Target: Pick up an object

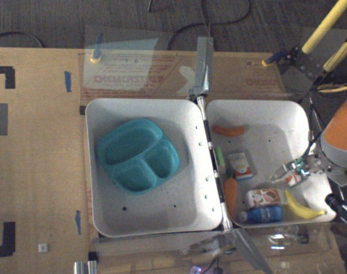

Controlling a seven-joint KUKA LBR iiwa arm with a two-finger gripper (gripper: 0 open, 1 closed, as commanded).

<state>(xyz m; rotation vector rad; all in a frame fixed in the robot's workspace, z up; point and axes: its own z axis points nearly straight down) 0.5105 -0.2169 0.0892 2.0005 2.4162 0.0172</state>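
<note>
Camera view is showing the gripper (294,170) hanging at three o'clock in the right bin (259,110), its state impossible to tell, carrying nothing visible. Banana (303,208), blue bottle (263,214) and carrot (230,194) are lying untouched near five o'clock, so picking is looking not yet done.

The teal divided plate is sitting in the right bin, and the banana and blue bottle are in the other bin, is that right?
Not quite. The camera view shows the teal divided plate in the left bin, not the right one. The banana and the blue bottle are indeed in the other bin, the right bin, along its near edge.
</note>
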